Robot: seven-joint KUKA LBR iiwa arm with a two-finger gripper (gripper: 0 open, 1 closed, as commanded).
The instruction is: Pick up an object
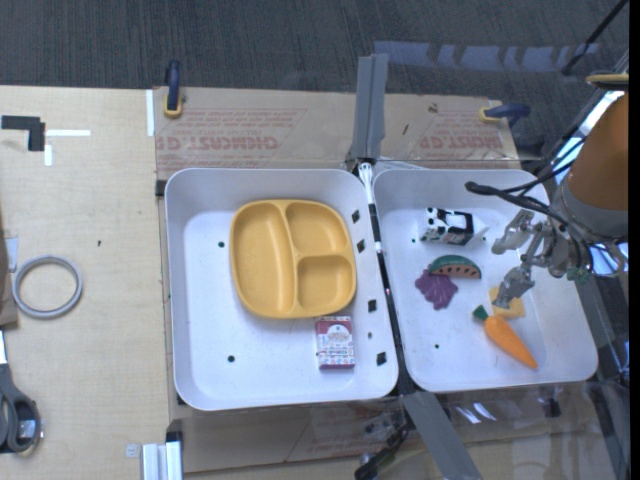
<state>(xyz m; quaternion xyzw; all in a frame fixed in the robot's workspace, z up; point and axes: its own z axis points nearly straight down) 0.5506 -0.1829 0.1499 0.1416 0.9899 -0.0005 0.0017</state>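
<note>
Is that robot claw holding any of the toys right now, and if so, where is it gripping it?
It cannot be told. The gripper hangs low in the right white bin, just above a small yellow piece beside the orange toy carrot, but no hold is visible.

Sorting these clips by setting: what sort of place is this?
Probably a robotics lab bench, not a kitchen: two white bins clamped over cardboard, toy food such as a carrot, and a grey arm reaching in.

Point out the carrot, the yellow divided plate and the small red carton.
carrot (512,341), camera view, middle of its orange body.
yellow divided plate (262,258), camera view, floor of its large left compartment.
small red carton (335,344), camera view, centre of its printed face.
</note>
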